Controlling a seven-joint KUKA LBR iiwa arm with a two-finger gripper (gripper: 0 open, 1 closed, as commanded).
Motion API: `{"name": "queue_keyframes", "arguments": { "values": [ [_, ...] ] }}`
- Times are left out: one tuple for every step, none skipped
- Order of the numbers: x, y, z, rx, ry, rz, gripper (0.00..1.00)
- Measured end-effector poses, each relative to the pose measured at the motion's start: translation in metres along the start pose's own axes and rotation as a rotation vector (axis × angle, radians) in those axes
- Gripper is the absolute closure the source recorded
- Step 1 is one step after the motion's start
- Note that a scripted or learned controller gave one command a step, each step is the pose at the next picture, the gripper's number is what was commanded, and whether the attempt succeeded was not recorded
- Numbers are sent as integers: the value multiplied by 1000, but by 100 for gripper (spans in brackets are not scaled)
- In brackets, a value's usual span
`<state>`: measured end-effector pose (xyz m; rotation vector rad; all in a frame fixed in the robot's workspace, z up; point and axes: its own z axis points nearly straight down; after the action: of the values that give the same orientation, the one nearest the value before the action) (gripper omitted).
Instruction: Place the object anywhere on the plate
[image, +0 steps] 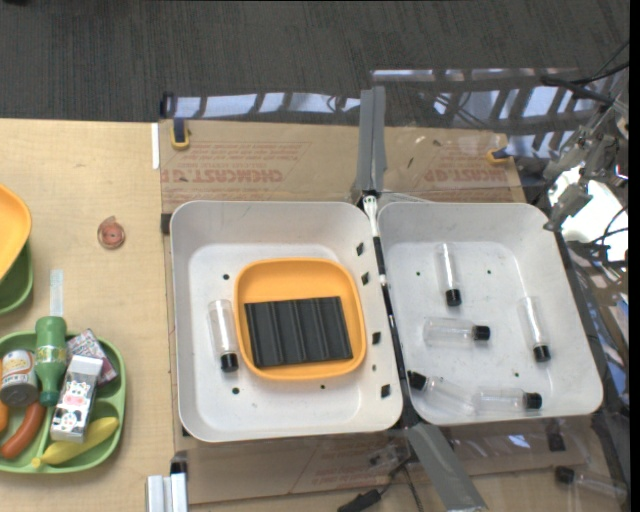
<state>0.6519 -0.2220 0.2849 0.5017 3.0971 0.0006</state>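
Tubes, clear with black caps, lie scattered in the right bin (560, 390); one such tube (222, 335) rests in the left bin just beside the yellow plate (298, 280), not on it. Nothing looks placed yet. The claw's state cannot be told.

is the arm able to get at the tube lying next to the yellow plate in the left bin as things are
Probably yes. The tube lies flat and apart from the yellow plate in the left bin, uncovered from above. It sits near the plate's edge, leaving limited room on that side. The arm must cross the right bin.
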Motion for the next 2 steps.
{"name": "queue_keyframes", "arguments": {
  "values": [
    [10, -3, -36, -1, -1, -238, 0],
    [-2, 2, -8, -2, 0, -473, 0]
  ]
}}
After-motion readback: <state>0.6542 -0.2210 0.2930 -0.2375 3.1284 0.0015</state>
